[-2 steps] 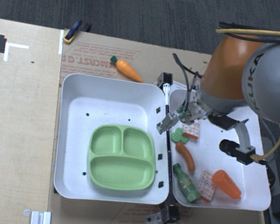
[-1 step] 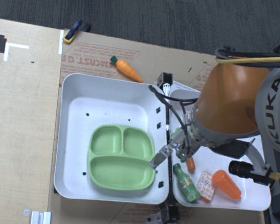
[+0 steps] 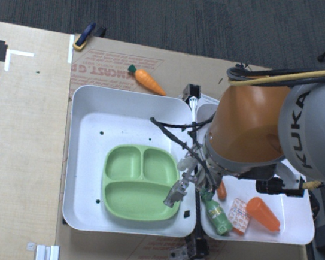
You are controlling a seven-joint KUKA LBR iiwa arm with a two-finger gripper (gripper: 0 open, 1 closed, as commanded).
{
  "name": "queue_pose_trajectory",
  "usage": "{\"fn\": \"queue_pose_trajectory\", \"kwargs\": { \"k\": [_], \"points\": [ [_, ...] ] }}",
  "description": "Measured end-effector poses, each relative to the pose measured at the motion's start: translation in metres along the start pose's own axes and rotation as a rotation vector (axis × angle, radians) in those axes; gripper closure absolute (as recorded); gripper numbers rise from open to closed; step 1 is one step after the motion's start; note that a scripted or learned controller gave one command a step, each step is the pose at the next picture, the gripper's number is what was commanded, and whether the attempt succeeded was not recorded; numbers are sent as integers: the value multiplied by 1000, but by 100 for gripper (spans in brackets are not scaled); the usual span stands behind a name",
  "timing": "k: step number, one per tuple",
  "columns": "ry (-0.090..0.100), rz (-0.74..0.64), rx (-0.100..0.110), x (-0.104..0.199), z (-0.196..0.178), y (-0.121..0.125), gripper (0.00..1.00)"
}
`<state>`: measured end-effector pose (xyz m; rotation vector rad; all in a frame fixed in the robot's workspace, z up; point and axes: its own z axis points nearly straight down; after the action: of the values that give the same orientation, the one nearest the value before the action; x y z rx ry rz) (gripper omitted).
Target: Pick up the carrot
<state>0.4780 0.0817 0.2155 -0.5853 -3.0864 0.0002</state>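
1. Carrot (image 3: 148, 80): small, orange w/ green top, lying on cardboard beyond left bin (image 3: 87, 145), outside it.
2. Gripper (image 3: 175, 196): over green plate's (image 3: 136, 183) right edge; grip state – can't tell.

Carrot (image 3: 147, 80) behind left bin (image 3: 81, 144)

Open white floor along left bin (image 3: 81, 144) back and left of tray (image 3: 140, 182). Right bin (image 3: 292, 233) crowded: bottle (image 3: 215, 215), packet (image 3: 238, 216), carrot (image 3: 264, 213), arm (image 3: 259, 132) overhead.
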Motion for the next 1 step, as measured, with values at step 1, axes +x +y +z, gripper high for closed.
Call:
{"fn": "queue_pose_trajectory", "kwargs": {
  "k": [1],
  "points": [
    [0,-151,0,7,17,18,0]
  ]
}}
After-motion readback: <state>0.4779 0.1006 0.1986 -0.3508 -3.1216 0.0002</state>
